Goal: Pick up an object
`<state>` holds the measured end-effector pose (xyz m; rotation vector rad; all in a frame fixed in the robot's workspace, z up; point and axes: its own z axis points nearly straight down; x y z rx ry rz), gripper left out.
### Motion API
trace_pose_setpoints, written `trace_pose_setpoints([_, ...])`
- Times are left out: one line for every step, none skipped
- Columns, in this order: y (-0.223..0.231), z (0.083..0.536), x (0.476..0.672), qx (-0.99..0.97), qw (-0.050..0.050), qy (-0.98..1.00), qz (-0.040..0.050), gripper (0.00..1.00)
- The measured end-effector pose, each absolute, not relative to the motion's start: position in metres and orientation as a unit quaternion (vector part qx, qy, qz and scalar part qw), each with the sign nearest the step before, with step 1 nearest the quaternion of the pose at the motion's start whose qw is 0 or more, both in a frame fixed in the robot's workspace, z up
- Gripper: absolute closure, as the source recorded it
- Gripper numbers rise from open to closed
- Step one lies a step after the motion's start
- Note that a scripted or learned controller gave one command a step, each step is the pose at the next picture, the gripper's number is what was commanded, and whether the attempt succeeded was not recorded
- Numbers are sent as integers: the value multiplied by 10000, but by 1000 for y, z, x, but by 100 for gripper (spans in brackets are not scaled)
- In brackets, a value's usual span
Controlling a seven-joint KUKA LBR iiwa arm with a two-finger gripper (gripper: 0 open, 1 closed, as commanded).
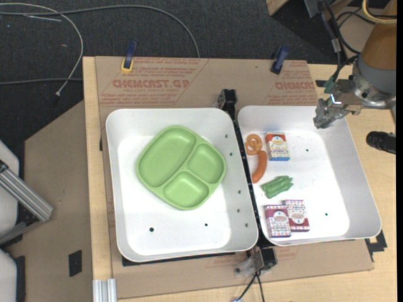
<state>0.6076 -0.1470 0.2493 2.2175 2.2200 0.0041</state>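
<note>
Objects for the pick all sit in the right bin (352,168), along its left side: one orange pretzel-shaped ring (254,143), one small carton with red and white print (277,146) just beside it, one orange carrot-like piece (259,166) below the ring, one green pepper-like piece (277,185), and two red-patterned packets (277,221) (297,214) side by side near the front edge. Print on carton and packets too small to read. Left bin (126,194) bears one green divided plate (181,166), three compartments, nothing in them. Arm comes in from upper right, wrist angled down-left, gripper (325,115) over the right bin's far right corner, well apart from every item, nothing between its fingers; how wide it stands cannot be told. Cardboard sheet (157,80) under the bins reads "CHEMCAST GP" in red, repeated on the right, partly cut off. Two blue clamps (130,54) (279,59) on its far edge. One black clip (227,98) between the bins at the far side.
</note>
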Motion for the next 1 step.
trace_pose_setpoints([-92,256,605,7050,-12,7092,9,100])
